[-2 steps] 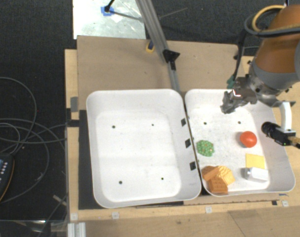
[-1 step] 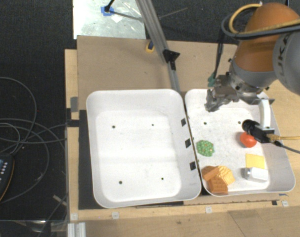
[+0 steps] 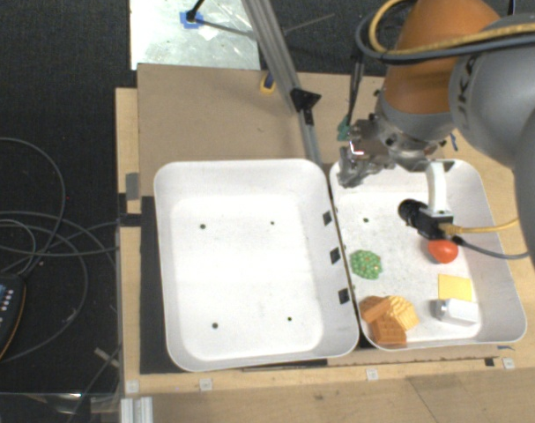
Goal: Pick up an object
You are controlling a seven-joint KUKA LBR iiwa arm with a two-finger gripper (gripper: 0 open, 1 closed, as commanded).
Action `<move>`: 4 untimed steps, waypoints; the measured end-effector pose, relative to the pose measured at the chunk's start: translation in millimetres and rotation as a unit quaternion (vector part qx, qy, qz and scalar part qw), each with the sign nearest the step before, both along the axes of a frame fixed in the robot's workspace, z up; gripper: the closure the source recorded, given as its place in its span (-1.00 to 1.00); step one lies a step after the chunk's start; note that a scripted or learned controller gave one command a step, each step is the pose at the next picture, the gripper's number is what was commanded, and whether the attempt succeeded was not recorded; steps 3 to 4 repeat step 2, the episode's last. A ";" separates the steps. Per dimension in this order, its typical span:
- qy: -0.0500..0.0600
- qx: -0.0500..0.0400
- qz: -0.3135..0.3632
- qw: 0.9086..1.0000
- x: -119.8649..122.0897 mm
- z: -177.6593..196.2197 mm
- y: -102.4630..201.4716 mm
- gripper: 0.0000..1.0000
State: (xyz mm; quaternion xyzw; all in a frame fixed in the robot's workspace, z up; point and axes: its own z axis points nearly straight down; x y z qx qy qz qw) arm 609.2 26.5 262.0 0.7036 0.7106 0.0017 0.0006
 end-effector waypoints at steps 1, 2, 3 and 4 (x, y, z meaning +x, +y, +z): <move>0.001 0.000 0.000 1.000 11.5 -17.5 42.4 1.00; 0.001 -0.001 -0.001 1.000 11.4 -16.7 39.7 -1.00; 0.001 -0.001 -0.001 1.000 11.4 -16.7 39.7 -1.00; 0.001 -0.001 -0.001 1.000 11.4 -16.7 39.7 -1.00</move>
